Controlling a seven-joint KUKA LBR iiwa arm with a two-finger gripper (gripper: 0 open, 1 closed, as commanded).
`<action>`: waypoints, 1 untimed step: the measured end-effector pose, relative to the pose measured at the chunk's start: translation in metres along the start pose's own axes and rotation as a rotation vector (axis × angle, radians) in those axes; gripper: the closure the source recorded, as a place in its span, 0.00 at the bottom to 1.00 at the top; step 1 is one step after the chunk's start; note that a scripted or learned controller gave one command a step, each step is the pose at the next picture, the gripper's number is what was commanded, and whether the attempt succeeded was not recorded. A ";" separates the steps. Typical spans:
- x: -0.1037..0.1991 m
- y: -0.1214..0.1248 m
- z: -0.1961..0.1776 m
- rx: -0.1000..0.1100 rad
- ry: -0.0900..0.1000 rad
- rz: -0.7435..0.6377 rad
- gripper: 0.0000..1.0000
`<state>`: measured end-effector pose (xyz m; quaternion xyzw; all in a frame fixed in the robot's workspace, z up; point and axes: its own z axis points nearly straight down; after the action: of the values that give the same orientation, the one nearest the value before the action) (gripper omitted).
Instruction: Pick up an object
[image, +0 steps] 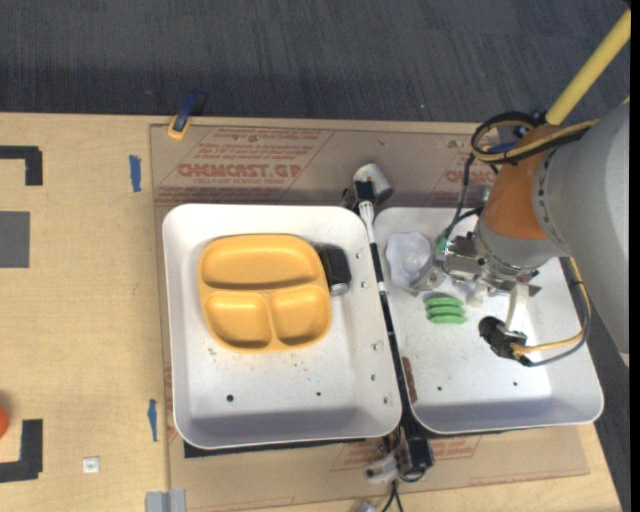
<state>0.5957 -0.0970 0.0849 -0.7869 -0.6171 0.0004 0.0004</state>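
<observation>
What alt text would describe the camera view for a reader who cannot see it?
A grey robot arm's end effector hangs low in the right shallow white bin, beside a green ridged object and a clear plastic cup. The left white bin holds a yellow three-compartment plastic tray and a small black object.

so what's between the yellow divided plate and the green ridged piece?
In the camera view: a small black object touching the yellow divided plate, then the rims where the left bin and right bin meet, then bare bin floor up to the green ridged piece.
</observation>
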 end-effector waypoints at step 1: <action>-0.049 -0.108 0.000 0.001 0.000 0.143 0.00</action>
<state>0.4788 -0.1190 0.0846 -0.8290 -0.5592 0.0005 0.0008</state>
